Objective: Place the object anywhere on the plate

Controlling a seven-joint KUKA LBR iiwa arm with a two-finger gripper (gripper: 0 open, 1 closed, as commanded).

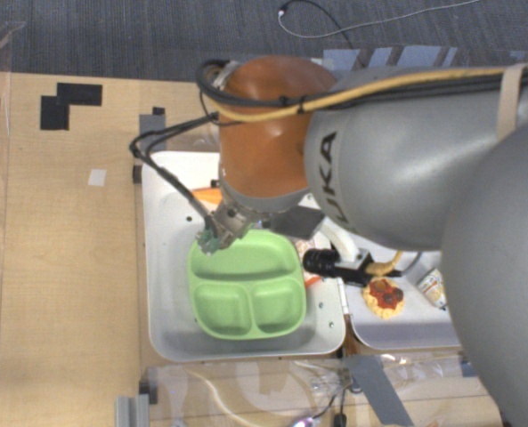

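A light green plate (246,292) with three compartments lies in the left white bin (166,318). My gripper (214,237) hangs below the orange wrist band, right over the plate's far left corner. Its tip looks dark and small against the green rim. The arm's bulk hides the far right part of the plate. A small orange piece (212,196) shows in the bin just behind the gripper, and I cannot tell whether anything sits between the fingers.
The right bin (397,332) holds a round red and yellow toy food piece (385,298) and a small bottle (431,287). An orange sliver (311,281) peeks out at the plate's right edge. The grey arm covers most of the right side.
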